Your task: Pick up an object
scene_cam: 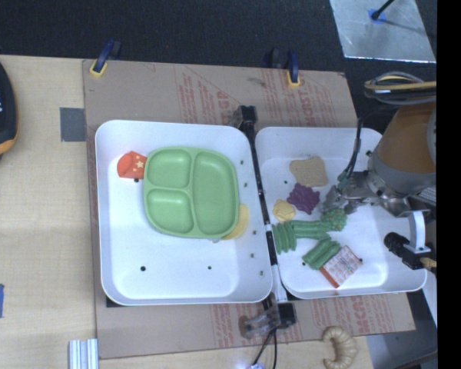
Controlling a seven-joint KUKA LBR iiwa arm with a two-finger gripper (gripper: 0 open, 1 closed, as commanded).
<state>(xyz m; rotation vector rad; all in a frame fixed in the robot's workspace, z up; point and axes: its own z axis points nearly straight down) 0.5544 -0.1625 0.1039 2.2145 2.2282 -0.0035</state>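
Note:
My gripper (336, 203) hangs low in the right bin (399, 283), just above the right end of a long green toy (303, 231). To its left lie a purple piece (303, 198) and a small yellow piece (283, 210). A tan slab (308, 171) sits behind them. A short green piece (320, 253) and a red-and-white packet (341, 265) rest nearer the front. The view does not show whether anything is gripped.
The left bin (123, 275) holds a green divided plate (192, 192), a red block with a star (131, 164) at the plate's left, and a yellow piece (241, 221) peeking from under the plate's right edge. A tan curled object (339, 346) lies on the bench in front.

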